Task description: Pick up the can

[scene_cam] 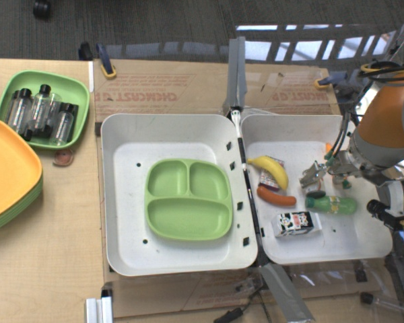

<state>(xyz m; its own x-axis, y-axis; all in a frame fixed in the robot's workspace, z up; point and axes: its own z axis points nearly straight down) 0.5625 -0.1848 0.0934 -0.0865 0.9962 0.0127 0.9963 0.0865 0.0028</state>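
Well off to the left of the green plate point(188, 200), outside both bins, a stack of orange plates point(10, 177) and a small green tray point(44, 110) of little bottles sit on the bench. They are likely spare stock kept out of the arm's reach.

The green plate itself lies flat in the middle of the left bin point(121, 180), with nothing on it.

Right of the plate, across the seam, the right bin point(350, 241) holds the loose things. A banana point(273, 170) lies nearest the plate, with a red sausage point(277, 196) just below it. Further right and lower lies what I take to be the can point(298, 223), a black-and-white printed container on its side, apart from the sausage. It is too small to be sure of.

Further right again, the gripper point(316, 175) hangs low over the bin floor, above the can and off its line, beside a green bottle point(331, 204) lying on its side. Whether it is open or closed I cannot tell, and nothing plainly sits in it. The arm point(384, 123) leans in from the far right, its wrist tipped down, which suits a reach into a shallow bin.

By my judgement the pick is not yet made. The gripper needs to come nearer the plate and down over the can.
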